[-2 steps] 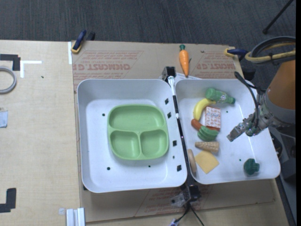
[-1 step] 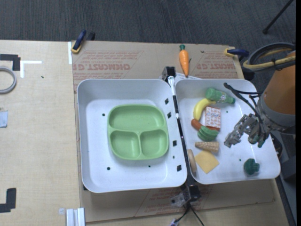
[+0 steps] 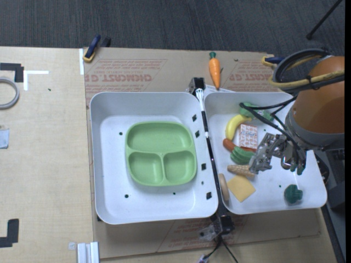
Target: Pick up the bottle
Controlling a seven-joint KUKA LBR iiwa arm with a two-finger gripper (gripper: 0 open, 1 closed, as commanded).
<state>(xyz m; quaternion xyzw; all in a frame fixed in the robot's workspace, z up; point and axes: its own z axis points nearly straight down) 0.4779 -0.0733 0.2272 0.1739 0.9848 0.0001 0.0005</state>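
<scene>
My gripper (image 3: 259, 162) hangs low over the middle of the right bin (image 3: 315, 201), among a heap of toy food. Just left of it lie a dark green elongated piece (image 3: 239, 155), a red piece (image 3: 228, 144) and a tan cone (image 3: 239, 170). A red and white packet (image 3: 248, 136) and a yellow banana (image 3: 233, 126) lie further back. I cannot tell which of these items is the bottle. Nothing is visibly held in the gripper.
A yellow cheese wedge (image 3: 241, 188) and a small green knobbly piece (image 3: 293, 194) sit near the right bin's front. The left bin (image 3: 107, 201) holds a green divided plate (image 3: 161, 153). A toy carrot (image 3: 214, 70) lies on the cardboard behind the bins.
</scene>
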